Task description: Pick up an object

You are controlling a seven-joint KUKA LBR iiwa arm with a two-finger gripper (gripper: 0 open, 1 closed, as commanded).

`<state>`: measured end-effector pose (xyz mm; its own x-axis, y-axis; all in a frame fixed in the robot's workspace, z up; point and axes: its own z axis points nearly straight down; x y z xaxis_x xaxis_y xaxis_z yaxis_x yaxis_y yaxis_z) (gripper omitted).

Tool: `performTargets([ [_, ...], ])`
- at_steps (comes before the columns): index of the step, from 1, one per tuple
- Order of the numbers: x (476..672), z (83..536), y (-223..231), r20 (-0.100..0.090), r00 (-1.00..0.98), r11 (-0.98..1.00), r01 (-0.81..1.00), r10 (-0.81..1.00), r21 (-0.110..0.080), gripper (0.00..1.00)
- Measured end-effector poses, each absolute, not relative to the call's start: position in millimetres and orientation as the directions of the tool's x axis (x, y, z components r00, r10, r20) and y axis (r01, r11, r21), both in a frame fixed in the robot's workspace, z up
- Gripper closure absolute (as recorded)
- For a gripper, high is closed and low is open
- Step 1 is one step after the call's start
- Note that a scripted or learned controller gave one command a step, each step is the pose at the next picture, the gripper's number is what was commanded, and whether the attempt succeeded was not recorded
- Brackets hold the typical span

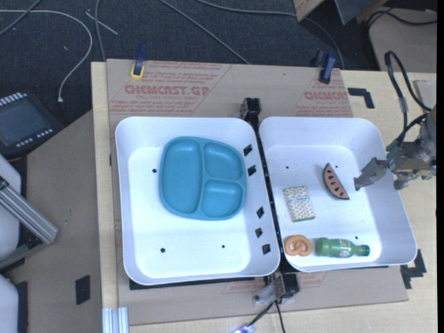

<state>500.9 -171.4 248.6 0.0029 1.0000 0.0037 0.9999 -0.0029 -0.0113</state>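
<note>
So the gripper (380, 171) was sitting over the right edge of the right bin (388, 214), with the arm coming in from the right side. Its fingers were spread apart with nothing between them, one dark finger (368, 175) poking down-left over the bin's floor, the other (406, 183) lower and further right. The closest thing to it was a watermelon slice (335, 182), lying near the middle of that bin, just to the left of the fingertip but clearly not touching it. Below-left of the slice there was a small patterned packet (299, 203) lying flat, close to the divider between the bins. Along the front edge of the same bin sat a little pretzel-looking thing (297, 245) and right beside it, to the right, a green bottle (340, 248) on its side with its cap end pointing right; those two looked like they were touching or nearly so, hard to say. Over in the left bin (139, 207) there was a blue divided plate (202, 177) with three compartments, sitting in the upper middle part. Both bins rested on a cardboard sheet (173, 82) clipped to the bench.
</note>
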Motion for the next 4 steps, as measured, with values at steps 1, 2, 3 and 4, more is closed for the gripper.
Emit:
performTargets([
  [1,503.1,253.6,-171.2,0.001,0.000,0.000,1.000,1.000,-0.001,0.00],
  [2,494.7,195.2,-174.1,0.003,0.001,-0.001,1.000,1.000,-0.006,0.00],
  [3,491.8,152.7,-172.8,0.003,0.000,0.000,1.000,1.000,-0.006,0.00],
  [4,481.1,103.1,-170.2,0.004,0.000,0.000,1.000,1.000,-0.007,0.00],
])
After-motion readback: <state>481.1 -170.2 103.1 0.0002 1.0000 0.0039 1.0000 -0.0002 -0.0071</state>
